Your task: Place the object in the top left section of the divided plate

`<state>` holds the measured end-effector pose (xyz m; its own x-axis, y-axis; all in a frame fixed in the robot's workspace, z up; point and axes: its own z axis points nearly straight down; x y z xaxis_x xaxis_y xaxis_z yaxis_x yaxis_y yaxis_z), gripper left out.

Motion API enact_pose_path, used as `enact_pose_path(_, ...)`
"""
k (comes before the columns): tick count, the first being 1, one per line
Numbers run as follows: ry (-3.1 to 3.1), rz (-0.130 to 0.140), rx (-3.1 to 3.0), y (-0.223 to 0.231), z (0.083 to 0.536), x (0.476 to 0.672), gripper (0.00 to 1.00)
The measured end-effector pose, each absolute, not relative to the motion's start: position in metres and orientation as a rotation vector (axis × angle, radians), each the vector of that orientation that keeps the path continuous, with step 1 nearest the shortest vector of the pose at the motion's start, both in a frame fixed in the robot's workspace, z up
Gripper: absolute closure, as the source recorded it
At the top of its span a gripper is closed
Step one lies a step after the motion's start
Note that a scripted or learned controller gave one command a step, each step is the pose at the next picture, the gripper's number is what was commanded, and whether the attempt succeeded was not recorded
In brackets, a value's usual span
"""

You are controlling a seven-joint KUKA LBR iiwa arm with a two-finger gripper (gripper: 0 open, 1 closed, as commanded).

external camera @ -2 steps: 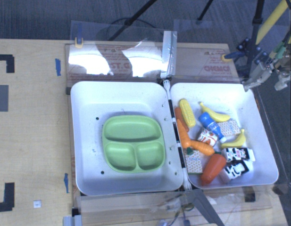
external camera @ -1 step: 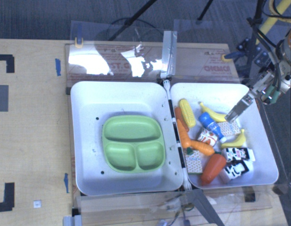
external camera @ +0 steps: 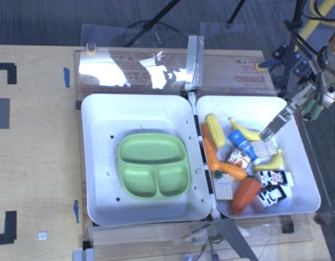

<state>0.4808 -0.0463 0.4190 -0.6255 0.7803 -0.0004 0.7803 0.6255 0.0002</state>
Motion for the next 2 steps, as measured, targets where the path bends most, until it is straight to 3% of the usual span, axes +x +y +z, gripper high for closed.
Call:
enact_pose_path(1,2.832,0.0,1.359,-0.046,0.419,0.481,0.0)
enact_pose_path(2,2.828,0.002,1.353,-0.045,0.43,0.482,1.0)
